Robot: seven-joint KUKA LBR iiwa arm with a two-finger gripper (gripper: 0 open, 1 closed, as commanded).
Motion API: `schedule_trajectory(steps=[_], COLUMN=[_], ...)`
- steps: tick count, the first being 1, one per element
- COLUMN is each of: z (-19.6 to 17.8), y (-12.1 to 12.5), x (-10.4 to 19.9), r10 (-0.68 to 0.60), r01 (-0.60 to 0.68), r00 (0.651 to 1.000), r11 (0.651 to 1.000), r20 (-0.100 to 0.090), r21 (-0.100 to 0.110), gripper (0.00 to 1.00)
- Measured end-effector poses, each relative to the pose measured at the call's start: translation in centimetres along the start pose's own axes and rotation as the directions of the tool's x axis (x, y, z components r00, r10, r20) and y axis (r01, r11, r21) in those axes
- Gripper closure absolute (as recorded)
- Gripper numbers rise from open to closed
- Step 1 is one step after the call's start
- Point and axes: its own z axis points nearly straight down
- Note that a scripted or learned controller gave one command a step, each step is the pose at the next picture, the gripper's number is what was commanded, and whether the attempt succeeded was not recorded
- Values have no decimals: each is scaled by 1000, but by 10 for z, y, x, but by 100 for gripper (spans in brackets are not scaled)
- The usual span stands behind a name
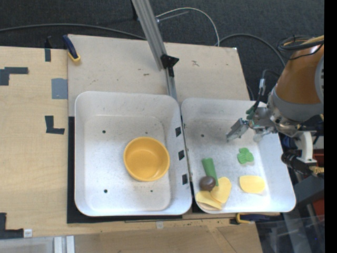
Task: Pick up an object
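Note:
The right bin [210, 115] holds several small things. A green lumpy piece [244, 156] lies near its right side, with a yellow flat piece [253, 184] below it. A green stick [209, 167], a brown ball [207, 183] and yellow slices [217, 194] cluster at the front. My gripper [246, 133] hangs above the bin's right half, just above the green lumpy piece in the view, open with nothing between its fingers [233, 134].
A yellow bowl [146, 158] sits in the left bin [89, 141]. A grey metal pole [150, 22] slants down to the gap between the bins. Cables [210, 22] run behind the bench.

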Motion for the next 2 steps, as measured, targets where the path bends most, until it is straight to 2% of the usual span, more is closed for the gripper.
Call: schedule_trajectory(steps=[1, 2], z=[0, 49], y=[0, 6], x=[0, -5], r10=[0, 1], r01=[0, -1], r00=[1000, 1000], r11=[1000, 1000], r20=[0, 1], r21=[0, 4], gripper=[0, 0])
